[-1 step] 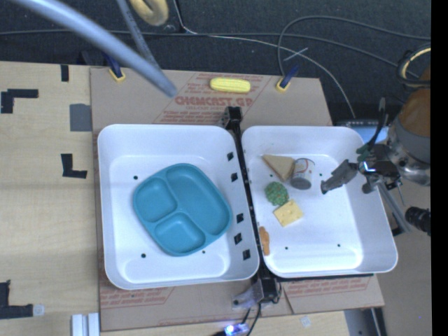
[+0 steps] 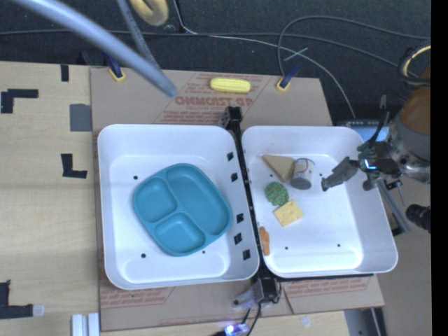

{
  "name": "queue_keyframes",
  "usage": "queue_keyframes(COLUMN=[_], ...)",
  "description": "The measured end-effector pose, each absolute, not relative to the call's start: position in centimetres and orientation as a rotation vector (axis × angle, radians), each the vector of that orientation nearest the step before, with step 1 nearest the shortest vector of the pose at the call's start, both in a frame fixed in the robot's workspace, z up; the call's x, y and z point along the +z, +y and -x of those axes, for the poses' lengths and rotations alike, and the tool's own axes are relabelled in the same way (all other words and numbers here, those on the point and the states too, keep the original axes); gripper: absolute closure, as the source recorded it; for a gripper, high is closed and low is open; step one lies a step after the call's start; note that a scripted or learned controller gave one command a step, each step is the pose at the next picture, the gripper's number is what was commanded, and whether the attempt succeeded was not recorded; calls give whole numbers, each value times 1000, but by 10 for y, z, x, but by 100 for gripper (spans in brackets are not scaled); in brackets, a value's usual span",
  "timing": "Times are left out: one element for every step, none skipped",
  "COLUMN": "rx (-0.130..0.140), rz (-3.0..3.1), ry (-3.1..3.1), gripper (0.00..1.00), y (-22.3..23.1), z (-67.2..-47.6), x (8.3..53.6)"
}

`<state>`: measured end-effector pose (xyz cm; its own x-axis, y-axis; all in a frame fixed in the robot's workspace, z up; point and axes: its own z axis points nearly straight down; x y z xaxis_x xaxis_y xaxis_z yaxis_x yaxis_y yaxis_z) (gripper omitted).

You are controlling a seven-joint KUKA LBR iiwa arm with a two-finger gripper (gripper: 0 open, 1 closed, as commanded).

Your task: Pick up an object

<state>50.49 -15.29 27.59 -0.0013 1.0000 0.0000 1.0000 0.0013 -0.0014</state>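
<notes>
Where cardboard (image 2: 210, 103) shows, red lettering, illegible

The arm (image 2: 413, 128) is cut off by the right edge, so most of it is unseen. Beside the tan wedge (image 2: 280, 165), a small grey object (image 2: 302, 180) with a wire loop is too small to identify.

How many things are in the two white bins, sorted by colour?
Blue: 1, the divided tray
Green: 1, the green lump
Yellow: 1, the yellow block
Tan: 1, the wedge
Grey: 1, the grey piece
Orange: 1, the orange stick
Total: 6
</notes>
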Motion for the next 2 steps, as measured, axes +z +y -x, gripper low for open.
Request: queue_keyframes(rx=[6,7], rz=[2218,2217], ry=[-2219,-2217], gripper=[0,0], y=[-153,-152], z=[-502,-496], x=[232,168])
